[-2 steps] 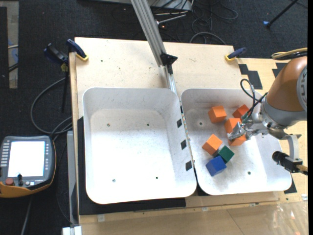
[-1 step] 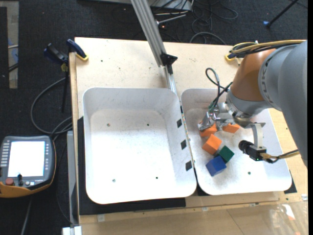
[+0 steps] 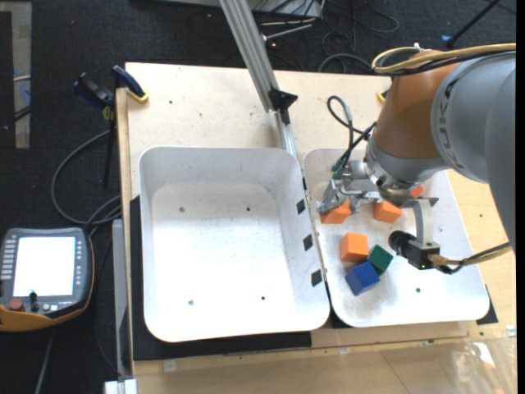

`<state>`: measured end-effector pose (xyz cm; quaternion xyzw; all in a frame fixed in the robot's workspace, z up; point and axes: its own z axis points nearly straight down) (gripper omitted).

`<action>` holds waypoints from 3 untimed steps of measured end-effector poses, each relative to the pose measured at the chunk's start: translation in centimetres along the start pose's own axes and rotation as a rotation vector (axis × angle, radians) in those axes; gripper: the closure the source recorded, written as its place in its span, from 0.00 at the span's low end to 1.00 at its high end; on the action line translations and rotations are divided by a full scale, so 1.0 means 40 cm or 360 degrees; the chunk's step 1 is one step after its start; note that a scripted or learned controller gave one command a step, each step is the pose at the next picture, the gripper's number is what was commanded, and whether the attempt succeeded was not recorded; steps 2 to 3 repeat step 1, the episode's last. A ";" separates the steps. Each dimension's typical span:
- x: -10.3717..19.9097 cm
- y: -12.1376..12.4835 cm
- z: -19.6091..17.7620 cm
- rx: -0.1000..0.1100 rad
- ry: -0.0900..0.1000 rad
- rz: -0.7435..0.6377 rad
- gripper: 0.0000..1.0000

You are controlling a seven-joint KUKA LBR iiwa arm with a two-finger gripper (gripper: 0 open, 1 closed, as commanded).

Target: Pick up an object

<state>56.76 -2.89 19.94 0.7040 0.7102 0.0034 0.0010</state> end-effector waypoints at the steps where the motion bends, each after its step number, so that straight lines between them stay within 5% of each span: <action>1: 0.185 -0.033 0.000 0.0013 0.0000 -0.0003 1.00; 3: 0.185 -0.033 0.000 0.0013 0.0000 -0.0003 1.00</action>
